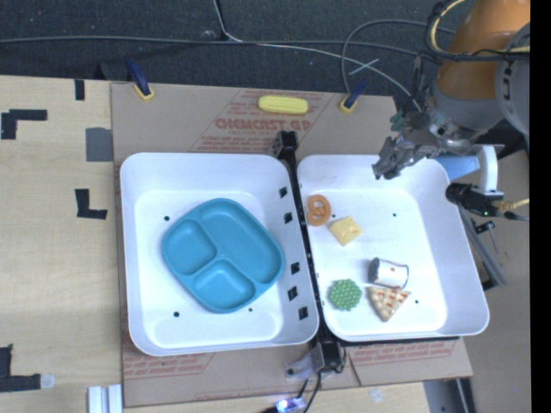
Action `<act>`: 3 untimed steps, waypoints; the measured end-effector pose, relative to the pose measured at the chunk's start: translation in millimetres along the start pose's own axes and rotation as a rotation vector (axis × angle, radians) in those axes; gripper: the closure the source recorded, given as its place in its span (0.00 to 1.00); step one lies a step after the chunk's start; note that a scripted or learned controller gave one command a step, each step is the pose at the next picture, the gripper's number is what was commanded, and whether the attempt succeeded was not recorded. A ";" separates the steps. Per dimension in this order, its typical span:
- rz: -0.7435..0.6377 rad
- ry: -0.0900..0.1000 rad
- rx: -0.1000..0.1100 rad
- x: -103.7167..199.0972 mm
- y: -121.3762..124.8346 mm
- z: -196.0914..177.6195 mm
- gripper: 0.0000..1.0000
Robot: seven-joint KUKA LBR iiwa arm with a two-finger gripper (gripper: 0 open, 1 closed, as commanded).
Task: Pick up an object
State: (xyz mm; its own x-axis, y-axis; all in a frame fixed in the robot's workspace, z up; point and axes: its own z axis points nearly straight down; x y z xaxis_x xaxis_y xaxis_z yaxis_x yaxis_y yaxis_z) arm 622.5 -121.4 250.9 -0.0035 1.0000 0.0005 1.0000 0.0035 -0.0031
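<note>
Nearest you, along the right bin's (456, 256) front edge, sit a green ball (345, 294), a waffle wedge (388, 301) and a small white can (390, 273) lying on its side. Toward the bin's middle, by its left wall, rest a yellow cube (345, 230) and an orange ring (318, 209). The left bin (138, 231) carries a blue divided plate (222, 254). Farthest back, the gripper (386, 169) hangs over the right bin's rear edge; you cannot tell how its jaws stand. Every candidate lies forward and left of it, the cube and ring closest. A yellow banana (282, 104) lies on the cardboard (172, 119) behind both bins.
</note>
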 end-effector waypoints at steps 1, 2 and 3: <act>-0.003 0.001 0.000 59.7 -7.3 3.0 1.00; -0.001 0.000 0.000 102.4 -29.5 7.2 1.00; -0.001 0.000 0.001 145.6 -44.0 20.1 1.00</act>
State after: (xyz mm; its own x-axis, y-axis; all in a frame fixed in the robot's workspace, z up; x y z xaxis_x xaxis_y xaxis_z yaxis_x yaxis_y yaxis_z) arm 578.0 24.1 231.0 -0.0047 1.0000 0.0004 1.0000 0.0047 -0.0040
